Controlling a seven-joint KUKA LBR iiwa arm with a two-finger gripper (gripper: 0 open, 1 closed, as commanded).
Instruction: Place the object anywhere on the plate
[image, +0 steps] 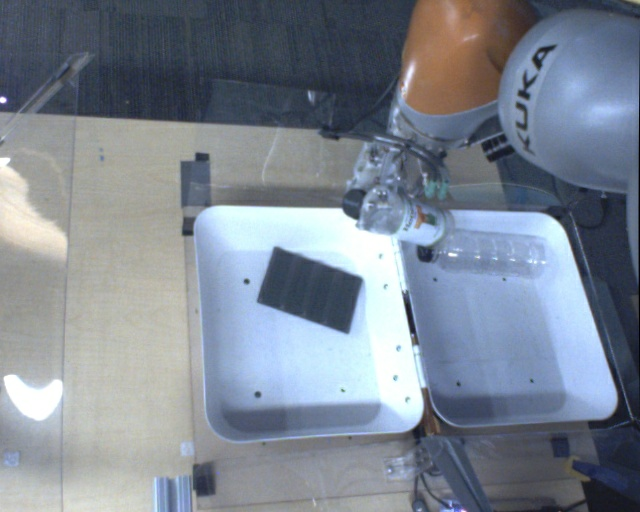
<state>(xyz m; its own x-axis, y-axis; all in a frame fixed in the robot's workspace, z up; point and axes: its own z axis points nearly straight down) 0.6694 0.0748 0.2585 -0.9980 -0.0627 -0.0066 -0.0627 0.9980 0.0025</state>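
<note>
Camera view, one bottle, one plate

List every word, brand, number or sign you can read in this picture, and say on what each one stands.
"KUKA": black letters on the grey arm, running at a slant, top right.
No text can be read on the dark plate, the clear bottle or the bins.

End effector low (arm overhead)
</note>
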